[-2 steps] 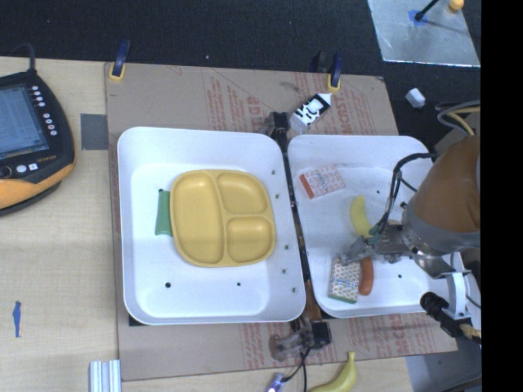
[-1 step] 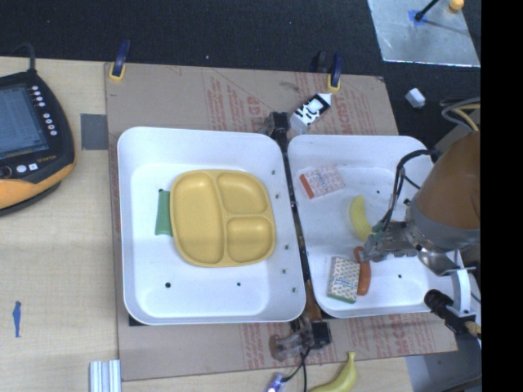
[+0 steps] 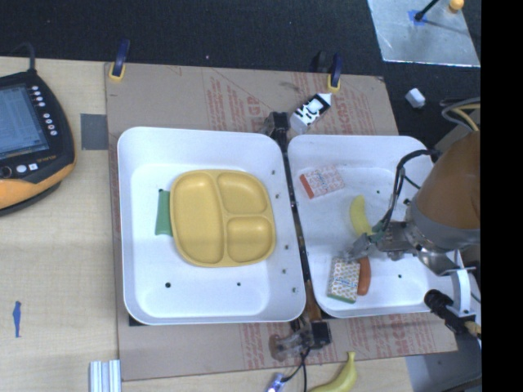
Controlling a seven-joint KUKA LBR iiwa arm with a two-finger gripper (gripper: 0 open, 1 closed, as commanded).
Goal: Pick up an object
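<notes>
I have the gripper [image 3: 365, 247] low in the right bin [image 3: 384, 149], fingers slightly apart and holding nothing, just above the sausage [image 3: 364, 278] and below the banana [image 3: 358, 214]; I judge it mid-approach, needing 1 descent and squeeze.

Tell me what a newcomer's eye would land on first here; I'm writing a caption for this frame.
The big yellow divided plate in the left bin stands out first, with a green object poking out from under its left edge. Next comes the grey arm with its orange band, whose gripper is low in the right bin among a banana, a red sausage-like piece and a small packet.
</notes>
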